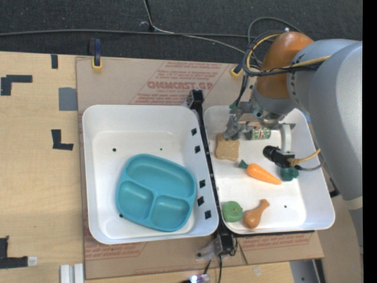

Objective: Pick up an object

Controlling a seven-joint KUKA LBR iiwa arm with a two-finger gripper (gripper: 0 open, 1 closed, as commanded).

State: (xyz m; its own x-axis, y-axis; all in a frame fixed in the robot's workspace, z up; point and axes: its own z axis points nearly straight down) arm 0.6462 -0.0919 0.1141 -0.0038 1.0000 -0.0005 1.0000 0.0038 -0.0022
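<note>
Blue first: on the left we see the divided tray (156, 191) lying alone in the left bin (97, 122). Moving right into the right bin (315, 217), a tan bread-like slice (227, 149) sits by the divider, and our gripper (234, 130) hangs just over its upper edge, fingers pointing down; we cannot tell whether they are apart or together. Below lie a green round piece (231, 211) and a drumstick (255, 213), with a carrot (263, 174) further right. We judge the slice is the target, so we want to straddle it squarely, clear of the divider, before closing.
</note>
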